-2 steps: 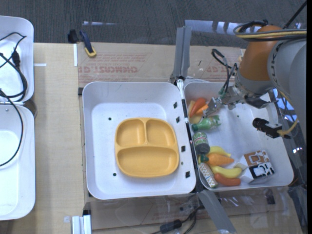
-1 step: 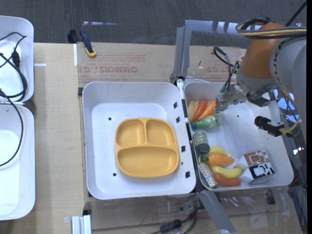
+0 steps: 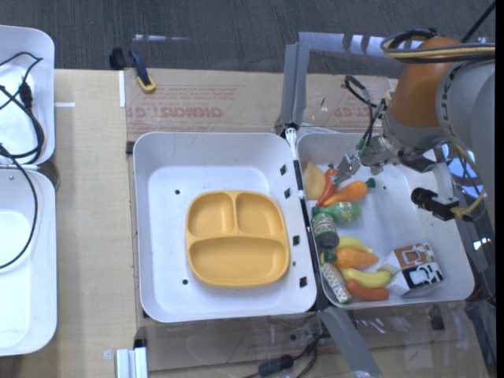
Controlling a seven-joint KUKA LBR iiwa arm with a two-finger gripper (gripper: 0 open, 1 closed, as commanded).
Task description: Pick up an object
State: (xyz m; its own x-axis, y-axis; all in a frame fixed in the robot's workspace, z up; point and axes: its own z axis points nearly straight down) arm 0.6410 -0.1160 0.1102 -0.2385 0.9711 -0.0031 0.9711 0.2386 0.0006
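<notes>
two shallow white plastic bins side by side on a tan wooden bench [image 3: 87, 172], smooth-walled with rounded corners. left bin [image 3: 157, 235], well away from the gripper on its far side, carrying a yellow compartment plate [image 3: 236, 239]: matte, rounded rectangle, three sections. right bin [image 3: 425, 219] directly under the gripper. grey iiwa arm [image 3: 472, 93] reaching in from the right, bulky and smooth, orange band [image 3: 413, 93] above the wrist, wrist tilted down toward the bin's upper left corner. gripper [image 3: 348, 165] low over the toy pile, small metal fingers pointing down and left; opening too small to judge, cannot tell whether wide or narrow, nothing seen held between them. just below the gripper, nearly touching it, an orange carrot [image 3: 346, 193], glossy, tapered, lying slantwise with green leaves [image 3: 346, 211] at its lower side. beside it toward the bin's left wall, a pale yellow wedge [image 3: 313, 181]. further below, a dark green can [image 3: 324, 231], a yellow banana [image 3: 366, 276], orange pieces, a speckled tube [image 3: 335, 283]. off to the lower right, a small printed box [image 3: 417, 264], brown, black and white.
</notes>
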